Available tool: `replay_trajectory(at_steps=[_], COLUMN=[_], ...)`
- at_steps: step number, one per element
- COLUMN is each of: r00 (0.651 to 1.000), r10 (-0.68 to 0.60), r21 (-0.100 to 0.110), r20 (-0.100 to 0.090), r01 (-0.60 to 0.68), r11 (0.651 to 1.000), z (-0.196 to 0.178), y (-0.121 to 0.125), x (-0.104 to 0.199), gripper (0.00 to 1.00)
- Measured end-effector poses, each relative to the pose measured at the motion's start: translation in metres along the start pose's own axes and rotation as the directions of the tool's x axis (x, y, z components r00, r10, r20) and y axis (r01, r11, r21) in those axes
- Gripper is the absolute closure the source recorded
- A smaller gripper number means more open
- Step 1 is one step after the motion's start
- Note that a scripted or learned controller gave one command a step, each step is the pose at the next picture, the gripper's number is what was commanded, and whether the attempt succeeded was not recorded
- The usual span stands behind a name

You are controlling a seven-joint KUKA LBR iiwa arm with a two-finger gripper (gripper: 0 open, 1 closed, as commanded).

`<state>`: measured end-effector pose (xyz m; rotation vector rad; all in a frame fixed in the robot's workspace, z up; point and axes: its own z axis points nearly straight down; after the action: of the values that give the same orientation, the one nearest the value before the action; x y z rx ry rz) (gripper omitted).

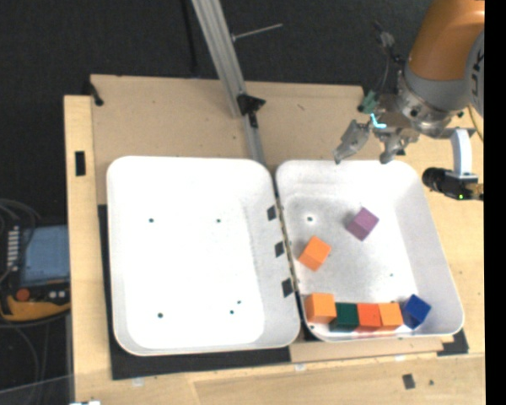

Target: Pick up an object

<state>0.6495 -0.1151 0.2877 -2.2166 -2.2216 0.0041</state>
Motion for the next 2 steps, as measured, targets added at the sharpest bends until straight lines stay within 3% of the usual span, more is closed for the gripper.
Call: replay_trajectory(at_steps=[1, 2], r00=[1.000, 1.000], r10=[-0.001, 0.003], r21=[-0.004, 0.000], r20=[0.002, 0.003], r01=[0.001, -0.003], r11=[1.000, 1.000], z=[-0.003, 0.040], y=[0.001, 0.000], x=[0.000, -0.006], gripper=[0.00, 0.00])
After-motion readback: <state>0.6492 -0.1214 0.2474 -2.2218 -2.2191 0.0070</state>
